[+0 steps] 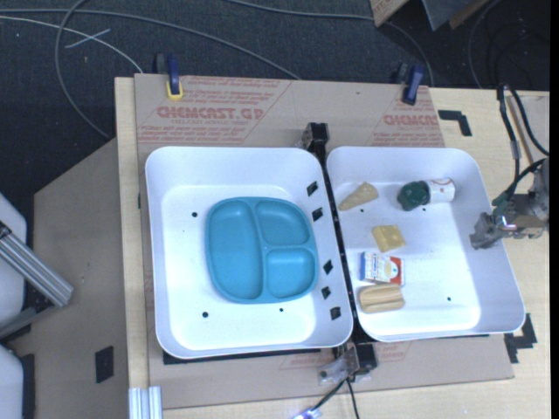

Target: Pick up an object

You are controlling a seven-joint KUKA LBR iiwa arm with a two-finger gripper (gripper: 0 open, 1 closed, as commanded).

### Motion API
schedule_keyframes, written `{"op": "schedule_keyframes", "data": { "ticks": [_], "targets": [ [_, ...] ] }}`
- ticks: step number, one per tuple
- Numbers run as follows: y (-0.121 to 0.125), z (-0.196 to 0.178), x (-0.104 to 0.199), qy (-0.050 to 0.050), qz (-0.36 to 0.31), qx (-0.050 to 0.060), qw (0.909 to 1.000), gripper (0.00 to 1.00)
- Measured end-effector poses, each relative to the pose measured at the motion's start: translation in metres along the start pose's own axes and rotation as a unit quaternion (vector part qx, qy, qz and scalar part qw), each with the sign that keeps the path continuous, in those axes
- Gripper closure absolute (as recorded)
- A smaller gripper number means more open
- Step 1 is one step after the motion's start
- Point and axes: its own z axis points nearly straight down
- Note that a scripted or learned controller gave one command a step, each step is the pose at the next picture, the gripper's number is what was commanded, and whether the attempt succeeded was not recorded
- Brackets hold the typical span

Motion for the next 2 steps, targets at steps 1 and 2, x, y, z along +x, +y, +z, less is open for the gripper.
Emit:
{"op": "schedule_keyframes", "data": {
  "ticks": [1, 2],
  "targets": [
    [0.001, -0.038, 0.0, 0.0, 0.0, 0.001, 1.0, 1.0],
    [0.013, -0.043, 0.047, 0.001, -0.002, 0.002, 1.0, 1.0]
  ]
}}
